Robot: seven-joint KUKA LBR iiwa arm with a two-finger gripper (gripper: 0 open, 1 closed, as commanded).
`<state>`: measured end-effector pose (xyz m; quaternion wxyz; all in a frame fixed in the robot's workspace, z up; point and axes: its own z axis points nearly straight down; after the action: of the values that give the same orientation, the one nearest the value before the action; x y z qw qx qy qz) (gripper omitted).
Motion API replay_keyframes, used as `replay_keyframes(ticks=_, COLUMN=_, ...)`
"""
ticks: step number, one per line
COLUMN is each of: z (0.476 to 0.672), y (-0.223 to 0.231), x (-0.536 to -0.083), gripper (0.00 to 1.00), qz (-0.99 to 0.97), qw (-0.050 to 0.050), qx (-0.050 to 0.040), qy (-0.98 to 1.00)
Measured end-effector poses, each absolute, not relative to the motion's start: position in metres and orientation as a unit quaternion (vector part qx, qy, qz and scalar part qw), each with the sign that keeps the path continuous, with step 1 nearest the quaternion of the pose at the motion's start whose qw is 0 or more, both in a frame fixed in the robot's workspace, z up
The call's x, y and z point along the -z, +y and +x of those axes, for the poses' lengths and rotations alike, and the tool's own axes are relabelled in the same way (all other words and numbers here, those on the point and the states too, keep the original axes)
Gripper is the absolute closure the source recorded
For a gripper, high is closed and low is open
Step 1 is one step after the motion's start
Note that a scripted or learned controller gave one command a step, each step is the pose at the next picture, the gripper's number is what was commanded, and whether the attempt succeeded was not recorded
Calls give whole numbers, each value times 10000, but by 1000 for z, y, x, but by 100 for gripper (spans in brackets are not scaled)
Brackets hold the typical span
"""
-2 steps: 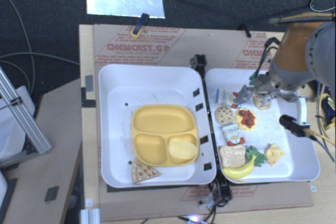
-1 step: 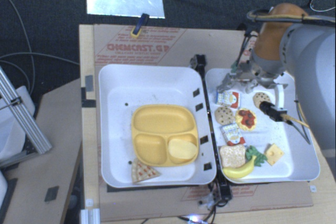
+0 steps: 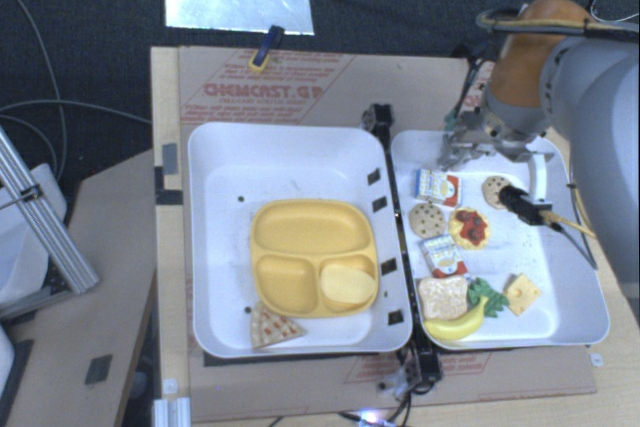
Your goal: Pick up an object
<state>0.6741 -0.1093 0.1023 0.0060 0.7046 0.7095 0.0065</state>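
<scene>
Two white bins are sitting side by side, and your gripper is hanging over the far end of the right bin, just above a small red-and-white carton. Nothing's showing between it and the toys. Cookies, a pizza piece and a banana are lying nearer. The left bin is carrying a yellow divided tray.
</scene>
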Motion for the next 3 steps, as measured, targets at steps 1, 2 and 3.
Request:
replay_keyframes(ticks=1, z=674, y=-109, x=-101, gripper=0, qz=7044, qw=55, qx=-59, qy=7097)
replay_keyframes(ticks=2, z=643, y=-114, x=-90, gripper=0, qz=7072, qw=60, qx=-58, qy=7070)
replay_keyframes(ticks=3, z=673, y=-126, x=-89, gripper=0, qz=7051, qw=30, qx=-36, qy=7091)
